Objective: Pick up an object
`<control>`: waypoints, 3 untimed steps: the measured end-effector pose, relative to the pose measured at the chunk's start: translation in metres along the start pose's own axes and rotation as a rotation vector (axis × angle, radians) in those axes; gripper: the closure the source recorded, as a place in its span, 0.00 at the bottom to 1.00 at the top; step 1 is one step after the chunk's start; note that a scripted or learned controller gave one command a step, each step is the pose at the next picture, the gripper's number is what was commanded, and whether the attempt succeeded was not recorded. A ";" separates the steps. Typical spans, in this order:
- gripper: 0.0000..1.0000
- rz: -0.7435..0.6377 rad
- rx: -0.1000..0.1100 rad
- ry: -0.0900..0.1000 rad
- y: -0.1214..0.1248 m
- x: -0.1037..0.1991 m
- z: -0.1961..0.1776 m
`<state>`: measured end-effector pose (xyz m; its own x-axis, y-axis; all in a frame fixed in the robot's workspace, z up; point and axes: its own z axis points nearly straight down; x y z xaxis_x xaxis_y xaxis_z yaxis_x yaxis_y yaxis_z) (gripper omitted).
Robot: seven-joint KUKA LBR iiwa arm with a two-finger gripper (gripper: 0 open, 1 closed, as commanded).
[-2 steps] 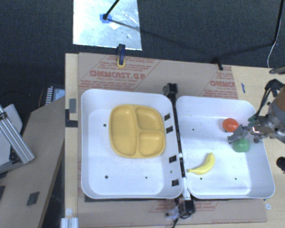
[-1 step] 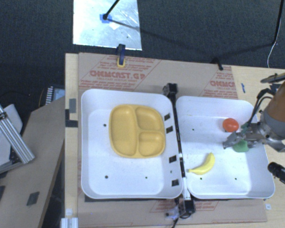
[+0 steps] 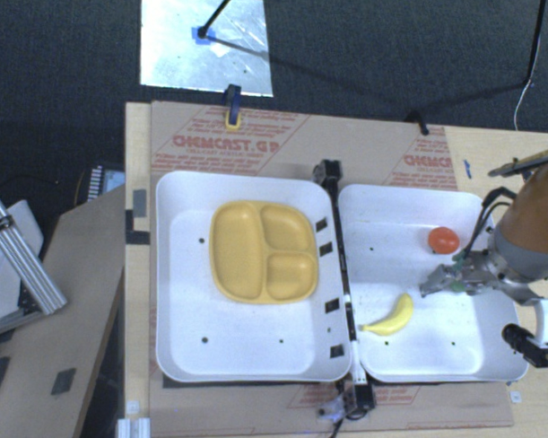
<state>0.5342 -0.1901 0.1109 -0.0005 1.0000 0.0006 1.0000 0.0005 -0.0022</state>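
Here, two shallow white bins side by side on a cardboard-covered bench, split by a dark divider strip with black clips (image 3: 342, 279). Left bin (image 3: 185, 336) mostly taken up by a yellow compartment plate (image 3: 262, 251), three sections, lying flat near the middle; bare white floor along the front and left walls. Right bin (image 3: 431, 354) far roomier: a wide bare stretch across the front and the back-left corner.

A banana (image 3: 392, 316) near the right bin's front-left, curved, lying close to the divider, apart from everything else. A small orange-red ball (image 3: 444, 239) toward the back of the same bin, well apart from the banana.

From the right edge, the grey arm with its orange band reaching in over the right bin. Gripper (image 3: 438, 284) low over the bin floor, pointing left, between ball and banana: ball just behind it, banana in front and to its left, touching neither as far as can be seen. Fingers too small and dark to make out; cannot tell whether spread or closed. Nothing visibly held.

Behind the bins, printed red lettering on the cardboard, a yellow clamp (image 3: 233, 113) at the back edge, and a shiny sheet (image 3: 208, 41) on the dark floor beyond.
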 end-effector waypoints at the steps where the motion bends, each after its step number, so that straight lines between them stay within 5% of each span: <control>1: 1.00 0.000 -0.005 -0.002 0.002 0.000 -0.013; 3: 1.00 -0.004 -0.009 -0.003 0.006 0.002 -0.106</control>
<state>0.5403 -0.1877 0.2164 -0.0042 1.0000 -0.0026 1.0000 0.0042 0.0068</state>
